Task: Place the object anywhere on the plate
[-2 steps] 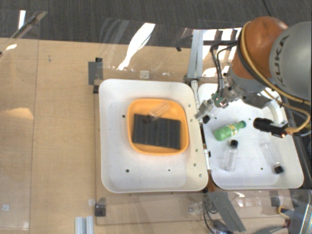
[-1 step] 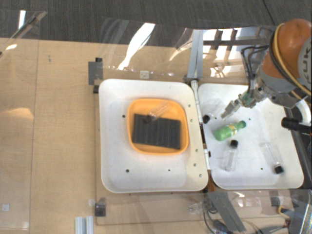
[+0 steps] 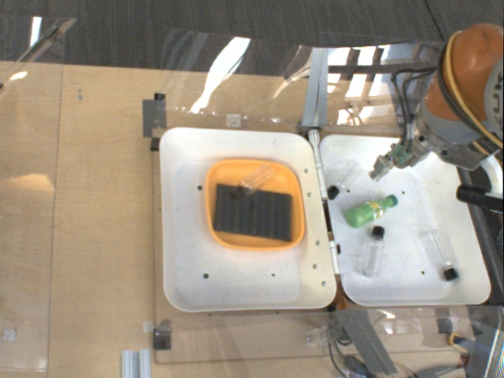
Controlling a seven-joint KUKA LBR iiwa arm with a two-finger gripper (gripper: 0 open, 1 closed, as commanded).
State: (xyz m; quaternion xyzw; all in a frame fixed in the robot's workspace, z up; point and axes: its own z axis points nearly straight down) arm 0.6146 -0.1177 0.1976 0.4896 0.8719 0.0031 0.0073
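Note:
An orange plate [image 3: 211, 211] sits in the left white bin [image 3: 236, 286]. On it lies a dark ribbed rectangular slab [image 3: 253, 213], with a clear vial [image 3: 257, 180] resting at the slab's far edge. In the right white bin [image 3: 409, 290] a small green bottle [image 3: 368, 211] lies on its side. My gripper [image 3: 388, 164] hangs over the far part of the right bin, up and to the right of the green bottle and apart from it. I see nothing held in it.
Two clear vials with black caps [image 3: 372, 252] [image 3: 439, 252] lie in the right bin's near half. A small black item [image 3: 333, 192] sits by that bin's left wall. The grey and orange arm [image 3: 472, 85] fills the upper right.

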